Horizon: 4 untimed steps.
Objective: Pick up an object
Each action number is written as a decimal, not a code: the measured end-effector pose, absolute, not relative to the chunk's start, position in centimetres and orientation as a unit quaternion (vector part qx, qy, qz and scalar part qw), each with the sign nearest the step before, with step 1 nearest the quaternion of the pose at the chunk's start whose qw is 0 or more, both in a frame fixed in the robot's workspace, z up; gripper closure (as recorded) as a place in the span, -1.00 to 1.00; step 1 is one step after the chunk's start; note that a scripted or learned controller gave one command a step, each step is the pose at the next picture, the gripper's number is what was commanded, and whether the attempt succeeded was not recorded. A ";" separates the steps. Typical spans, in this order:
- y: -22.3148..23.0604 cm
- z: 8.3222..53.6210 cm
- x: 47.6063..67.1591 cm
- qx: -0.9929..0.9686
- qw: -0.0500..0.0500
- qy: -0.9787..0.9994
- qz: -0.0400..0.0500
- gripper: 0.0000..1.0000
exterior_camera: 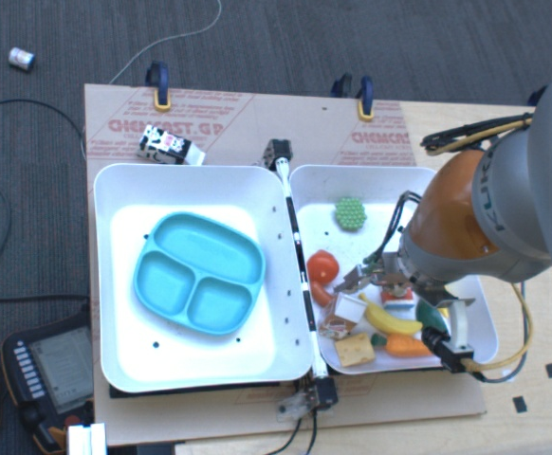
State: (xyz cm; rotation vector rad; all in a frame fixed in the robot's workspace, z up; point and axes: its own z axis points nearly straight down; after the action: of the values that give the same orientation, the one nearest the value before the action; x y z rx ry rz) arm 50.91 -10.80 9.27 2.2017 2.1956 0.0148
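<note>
Camera view: smooth blue three-compartment plate point(199, 272), bumpy green ball point(350, 213), curved yellow banana point(391, 319).

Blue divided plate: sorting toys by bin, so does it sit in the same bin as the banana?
No: the blue divided plate lies in the left bin, the banana in the right bin.

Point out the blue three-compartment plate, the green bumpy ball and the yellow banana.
Blue three-compartment plate point(198, 271): camera view, central divider.
Green bumpy ball point(350, 213): camera view, top centre.
Yellow banana point(393, 321): camera view, middle of the curve.
</note>
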 end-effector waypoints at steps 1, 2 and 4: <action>-11.0 10.5 51.1 0.709 0.019 0.705 0.005 1.00; -10.9 10.4 51.1 0.709 0.019 0.705 0.005 -1.00; -10.6 10.4 55.7 0.708 0.014 0.706 0.003 1.00</action>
State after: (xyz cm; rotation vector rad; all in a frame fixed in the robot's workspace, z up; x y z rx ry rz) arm 55.68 -10.57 10.43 2.2057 2.1981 0.0103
